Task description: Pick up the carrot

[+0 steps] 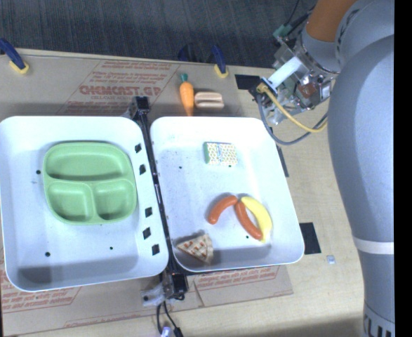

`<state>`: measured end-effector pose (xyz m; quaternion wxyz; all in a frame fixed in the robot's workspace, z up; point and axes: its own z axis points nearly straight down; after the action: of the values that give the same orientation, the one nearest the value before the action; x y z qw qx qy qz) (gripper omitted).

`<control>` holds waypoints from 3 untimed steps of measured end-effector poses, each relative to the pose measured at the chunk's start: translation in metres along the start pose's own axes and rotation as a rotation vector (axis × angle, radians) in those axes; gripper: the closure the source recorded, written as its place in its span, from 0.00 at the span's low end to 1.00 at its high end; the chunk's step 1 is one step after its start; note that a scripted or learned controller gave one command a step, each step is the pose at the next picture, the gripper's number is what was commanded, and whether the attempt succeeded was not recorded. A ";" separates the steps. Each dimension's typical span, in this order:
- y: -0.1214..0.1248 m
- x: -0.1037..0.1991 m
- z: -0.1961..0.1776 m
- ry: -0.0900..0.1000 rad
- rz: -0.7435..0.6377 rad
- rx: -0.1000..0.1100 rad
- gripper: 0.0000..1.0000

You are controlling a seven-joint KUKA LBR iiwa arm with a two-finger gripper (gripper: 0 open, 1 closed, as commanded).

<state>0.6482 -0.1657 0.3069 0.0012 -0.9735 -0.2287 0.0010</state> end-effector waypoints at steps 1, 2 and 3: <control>-0.098 -0.021 0.064 -0.004 0.184 0.004 1.00; -0.112 0.000 -0.049 0.000 0.256 -0.001 1.00; -0.178 -0.039 0.017 -0.005 0.241 0.001 1.00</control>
<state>0.5339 -0.0236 0.2907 0.0009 -0.9939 -0.1098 0.0037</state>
